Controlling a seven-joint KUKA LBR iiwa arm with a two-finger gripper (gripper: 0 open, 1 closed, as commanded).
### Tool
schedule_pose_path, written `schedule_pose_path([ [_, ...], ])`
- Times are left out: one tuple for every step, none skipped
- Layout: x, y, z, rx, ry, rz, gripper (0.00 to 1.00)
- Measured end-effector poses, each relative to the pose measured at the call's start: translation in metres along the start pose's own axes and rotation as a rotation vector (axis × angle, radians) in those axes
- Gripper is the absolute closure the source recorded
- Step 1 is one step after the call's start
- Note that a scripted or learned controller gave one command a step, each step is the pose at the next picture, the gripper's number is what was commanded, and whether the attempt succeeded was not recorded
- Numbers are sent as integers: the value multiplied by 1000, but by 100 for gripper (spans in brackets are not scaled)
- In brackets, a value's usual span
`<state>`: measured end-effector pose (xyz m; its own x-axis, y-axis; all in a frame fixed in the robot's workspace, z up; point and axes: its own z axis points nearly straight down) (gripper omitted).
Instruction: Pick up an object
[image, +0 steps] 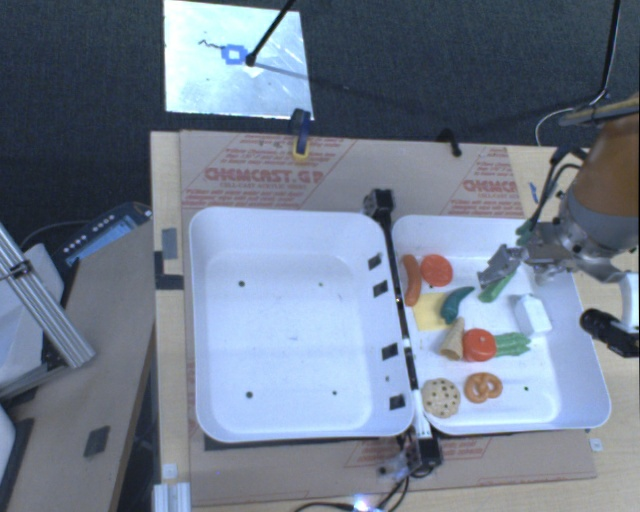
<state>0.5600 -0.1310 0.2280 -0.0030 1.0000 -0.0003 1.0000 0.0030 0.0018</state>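
My gripper (492, 276) hangs over the back middle of the right bin (585, 400), reaching in from the right. A small green piece (494, 291) sits right at its tip, touching or just below it; I cannot tell whether it is gripped. To its left lie a dark green pepper (457, 300), a yellow slab (428, 313), a red tomato (436, 269) and an orange sausage (410, 279). Just in front of the gripper rests a white block (530, 314).
Nearer the front of the right bin lie a cone (454, 340), a red ball (479, 344) against a green vegetable (513, 344), a pretzel (483, 386) and a cookie (440, 397). The left bin (290, 320) adjoins it along a black-clipped divider (397, 300).
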Motion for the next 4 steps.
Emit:
schedule_pose_path([
  [25,34,146,11,3,-4,0],
  [22,37,126,-1,0,-1,100],
  [11,5,141,-8,-2,2,100],
  [36,-45,142,-4,0,2,100],
])
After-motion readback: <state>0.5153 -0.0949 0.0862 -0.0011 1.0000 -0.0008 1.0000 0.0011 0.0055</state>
